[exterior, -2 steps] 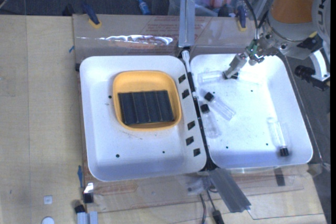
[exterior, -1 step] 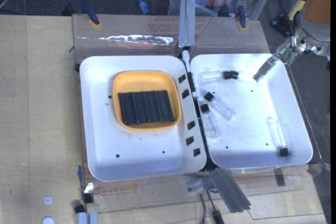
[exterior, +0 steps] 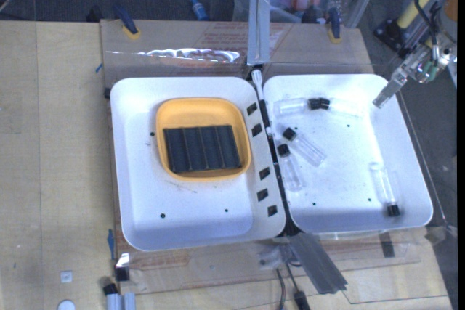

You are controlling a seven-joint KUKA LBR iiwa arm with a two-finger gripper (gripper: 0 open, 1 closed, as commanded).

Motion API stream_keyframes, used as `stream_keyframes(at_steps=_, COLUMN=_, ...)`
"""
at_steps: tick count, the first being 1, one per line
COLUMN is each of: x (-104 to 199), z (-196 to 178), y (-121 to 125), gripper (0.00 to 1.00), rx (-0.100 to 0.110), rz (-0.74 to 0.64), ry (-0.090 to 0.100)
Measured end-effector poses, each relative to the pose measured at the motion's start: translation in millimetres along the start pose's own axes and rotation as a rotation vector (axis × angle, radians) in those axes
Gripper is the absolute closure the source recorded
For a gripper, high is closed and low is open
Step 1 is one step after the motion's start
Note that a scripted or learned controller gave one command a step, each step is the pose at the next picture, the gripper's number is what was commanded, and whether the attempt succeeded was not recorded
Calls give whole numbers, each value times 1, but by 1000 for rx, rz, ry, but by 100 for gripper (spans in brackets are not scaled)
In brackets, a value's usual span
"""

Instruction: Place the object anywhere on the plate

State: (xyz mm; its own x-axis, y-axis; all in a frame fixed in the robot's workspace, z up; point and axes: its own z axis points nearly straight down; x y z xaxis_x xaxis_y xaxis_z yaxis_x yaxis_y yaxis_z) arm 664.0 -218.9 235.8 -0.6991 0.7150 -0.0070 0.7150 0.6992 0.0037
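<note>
Your gripper point(exterior: 383, 97) hangs over the right bin's point(exterior: 414, 156) far-right rim, its state unreadable from here, while the nearest clear vial point(exterior: 304, 105) lies crosswise to its left, toward the yellow plate point(exterior: 166, 116).

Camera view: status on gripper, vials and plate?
Gripper over right bin's upper right edge, nothing seen held. Clear vials lie in right bin. Plate in left bin carries a dark slab.
</note>
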Motion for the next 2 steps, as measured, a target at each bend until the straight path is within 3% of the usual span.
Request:
stream_keyframes(at_steps=1, x=21, z=-17, y=-27, gripper=0, rx=0, rz=-286, ry=4)
stream_keyframes(at_steps=2, x=19, z=-29, y=-26, gripper=100, rx=-6, rz=-283, ry=-3)
